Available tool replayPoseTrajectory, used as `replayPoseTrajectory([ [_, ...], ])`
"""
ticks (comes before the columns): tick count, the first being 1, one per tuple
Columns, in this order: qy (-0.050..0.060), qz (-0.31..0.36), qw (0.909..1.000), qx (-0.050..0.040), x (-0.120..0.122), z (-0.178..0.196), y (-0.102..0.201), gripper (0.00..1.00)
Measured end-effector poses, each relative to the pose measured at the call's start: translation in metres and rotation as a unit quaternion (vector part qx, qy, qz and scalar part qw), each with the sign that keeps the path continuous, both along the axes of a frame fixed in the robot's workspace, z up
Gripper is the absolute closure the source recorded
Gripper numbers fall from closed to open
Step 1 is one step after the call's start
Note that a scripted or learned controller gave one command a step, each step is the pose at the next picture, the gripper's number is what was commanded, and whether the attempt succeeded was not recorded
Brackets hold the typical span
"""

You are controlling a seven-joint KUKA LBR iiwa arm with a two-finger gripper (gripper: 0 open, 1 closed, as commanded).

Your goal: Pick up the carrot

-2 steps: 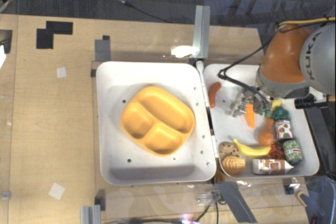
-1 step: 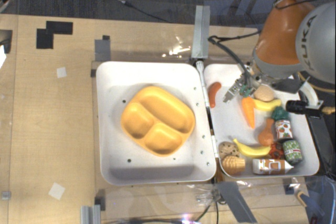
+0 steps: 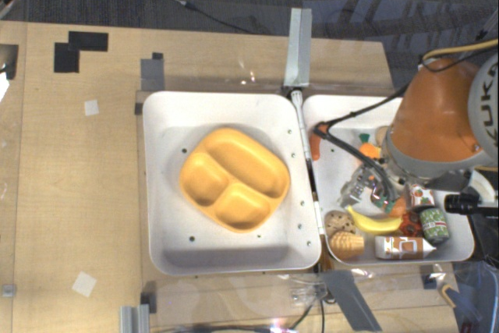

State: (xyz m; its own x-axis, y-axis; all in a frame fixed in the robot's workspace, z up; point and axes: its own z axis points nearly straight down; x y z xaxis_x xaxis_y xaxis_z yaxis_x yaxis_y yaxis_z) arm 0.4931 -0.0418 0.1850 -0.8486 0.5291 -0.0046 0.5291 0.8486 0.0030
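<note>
Hangs low over the right-hand shallow white bin (image 3: pixel 465 244), this grey metal pincer (image 3: pixel 372 187), under the arm's broad orange band (image 3: pixel 433 117). Cannot tell whether set wide or narrow: too tangled in glints and clutter. Nothing visibly held.

Just up the view from the pincer, toward the bin's far wall: the small orange carrot with a green tip (image 3: pixel 369 151), judged so by colour and by that green end. Nearly touching the wrist housing, and partly hidden beneath it. Long axis hard to read for that reason; seems to run roughly across the view, green end toward the far side. Shows only a short, smooth, toy-like stub of bright orange.

Worth a caution: a second orange-red piece (image 3: pixel 315 143) against the same bin's left wall, crossed by a thin black cable (image 3: pixel 341 141), well to the left of the pincer. Could be mistaken for the target; cannot settle which for certain.

On the near side of the pincer: a curved yellow banana (image 3: pixel 375 223), just beside it. Farther out: a round brown speckled biscuit (image 3: pixel 337 221), a tan ridged pastry (image 3: pixel 347 245), a white-and-brown carton lying flat (image 3: pixel 403 247) and a small green-labelled can (image 3: pixel 435 223).

Judged need for the coming move: a short shift back toward the far wall and clear of the banana, then a descent aligned across the carrot's narrow width.

Beyond, in the left-hand white bin (image 3: pixel 164 246) on the wooden tabletop (image 3: pixel 70 191): a yellow divided plastic tray (image 3: pixel 234 177), well apart from all this.
</note>
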Motion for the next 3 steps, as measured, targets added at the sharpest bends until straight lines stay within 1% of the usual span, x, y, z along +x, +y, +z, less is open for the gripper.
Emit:
replayPoseTrajectory([
  [1, -0.004, -0.029, 0.9996, -0.0010, 0.115, 0.036, -0.056, 1.00],
  [2, 0.003, -0.077, 0.9970, 0.0003, 0.001, -0.046, -0.051, 1.00],
  [3, -0.005, -0.089, 0.9960, 0.0001, 0.044, 0.046, -0.048, 1.00],
])
